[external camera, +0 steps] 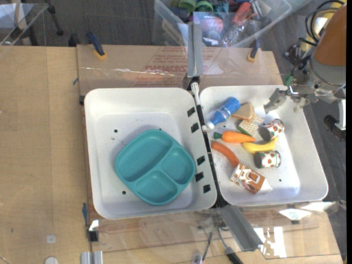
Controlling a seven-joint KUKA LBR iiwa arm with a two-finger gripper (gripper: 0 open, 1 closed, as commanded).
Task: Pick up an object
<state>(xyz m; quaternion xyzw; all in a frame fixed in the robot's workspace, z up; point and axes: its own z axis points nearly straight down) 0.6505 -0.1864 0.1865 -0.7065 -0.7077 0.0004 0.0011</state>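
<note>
White plastic defines the bench: two shallow bins sit side by side on a wooden top, split by a divider with black clips. The left bin holds a single teal divided plate with three compartments, lying slightly right of the bin's centre.

The right bin carries a cluster of small objects in its far and middle parts. A blue water bottle lies tilted near the far left corner, its cap toward the divider. Just beside it rests a tan bread-like wedge, with a pale cracker nearer the camera. An orange toy carrot lies across the middle, a yellow toy banana to its right, and a second orange piece slants below. A small decorated cup sits beside the banana, another patterned item lies farther back, and a brown-and-white carton lies nearest the camera.

The gripper hangs over the bin's far right part, above the patterned item; whether its fingers are parted or closed cannot be told. Beyond the bins stands a clear tub filled with colourful toys.
</note>
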